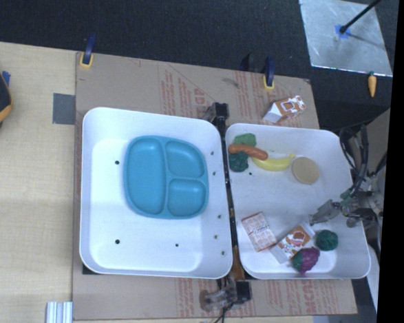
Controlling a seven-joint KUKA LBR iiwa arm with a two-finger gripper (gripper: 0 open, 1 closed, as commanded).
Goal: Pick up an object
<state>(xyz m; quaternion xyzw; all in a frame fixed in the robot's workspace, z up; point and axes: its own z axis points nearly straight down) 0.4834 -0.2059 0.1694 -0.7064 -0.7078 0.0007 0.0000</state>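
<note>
While the gripper (324,213) hangs low over the right bin (277,197) near its right wall, its fingers look spread, with nothing between them. Just below it a dark green lump (327,239) sits beside a purple one (305,259). Next to those, a small orange-and-white packet (294,242) lies with its long axis slanting from lower left to upper right, and a pale carton (258,231) rests just left of it. Along the far side a banana (274,162) lies nearly crosswise, its ends curling upward, touching an orange carrot (248,151) and near a tan round disc (305,171). The left bin (104,185) holds a blue divided plate (166,176).
</note>
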